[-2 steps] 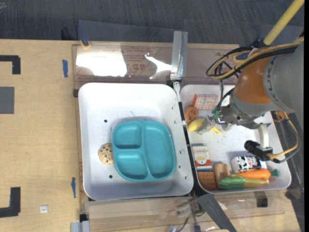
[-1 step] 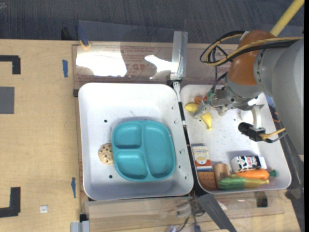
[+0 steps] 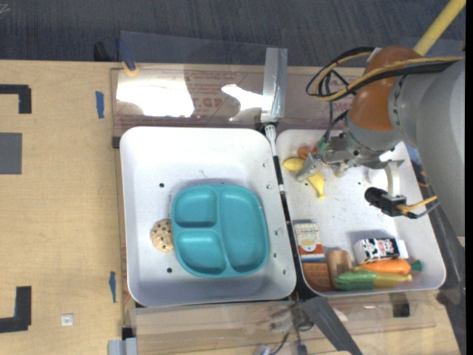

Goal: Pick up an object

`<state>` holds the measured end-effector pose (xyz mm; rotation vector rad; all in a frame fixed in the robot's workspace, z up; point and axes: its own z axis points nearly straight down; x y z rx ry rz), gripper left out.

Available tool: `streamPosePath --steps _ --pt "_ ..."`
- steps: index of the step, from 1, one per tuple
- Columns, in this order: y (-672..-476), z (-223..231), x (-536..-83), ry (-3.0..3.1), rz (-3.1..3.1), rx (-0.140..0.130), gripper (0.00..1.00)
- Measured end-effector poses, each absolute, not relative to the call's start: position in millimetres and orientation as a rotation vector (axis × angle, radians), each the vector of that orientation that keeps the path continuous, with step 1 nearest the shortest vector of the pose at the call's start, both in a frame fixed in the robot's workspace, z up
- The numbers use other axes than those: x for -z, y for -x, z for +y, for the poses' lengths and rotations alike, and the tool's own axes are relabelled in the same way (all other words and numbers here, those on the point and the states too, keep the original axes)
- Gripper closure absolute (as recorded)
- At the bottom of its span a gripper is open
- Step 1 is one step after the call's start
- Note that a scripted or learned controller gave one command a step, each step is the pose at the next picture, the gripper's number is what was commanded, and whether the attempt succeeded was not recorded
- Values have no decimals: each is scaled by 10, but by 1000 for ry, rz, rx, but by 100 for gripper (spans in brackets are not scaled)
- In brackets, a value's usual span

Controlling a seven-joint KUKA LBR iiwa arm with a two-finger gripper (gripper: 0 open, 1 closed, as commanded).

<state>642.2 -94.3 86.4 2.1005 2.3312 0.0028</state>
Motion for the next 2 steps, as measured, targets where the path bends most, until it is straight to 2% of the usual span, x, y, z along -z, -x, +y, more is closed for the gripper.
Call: streamPosePath --steps 1,2 --pt "-6435 -945 -986 -2096 2330 -5 100" --pt "-6080 -1030 -873 -1916 2484 -4 100"
